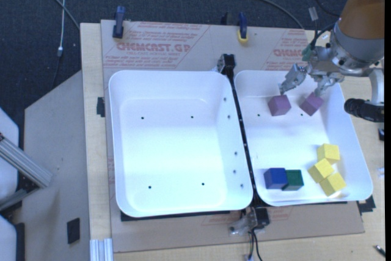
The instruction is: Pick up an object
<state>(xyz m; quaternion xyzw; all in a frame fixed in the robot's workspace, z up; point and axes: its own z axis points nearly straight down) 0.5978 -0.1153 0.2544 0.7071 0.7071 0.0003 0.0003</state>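
The left bin (177, 143) sits on the bench, its white floor marked by a few small dark dots. Beside it, the right bin (287, 156) carries all the blocks. At its near edge a blue block (275, 178) touches a green block (294, 180); part of the green one's left side is hidden behind the blue. Farther back a purple block (279, 104) lies near the far wall, with a second purple block (311, 104) to its right. The gripper (307, 84) hangs over the gap between them, its fingers spread apart and gripping nothing. At the near right corner, three yellow blocks (326, 168) crowd together, touching. The arm (360, 15) is cut off by the top right corner.
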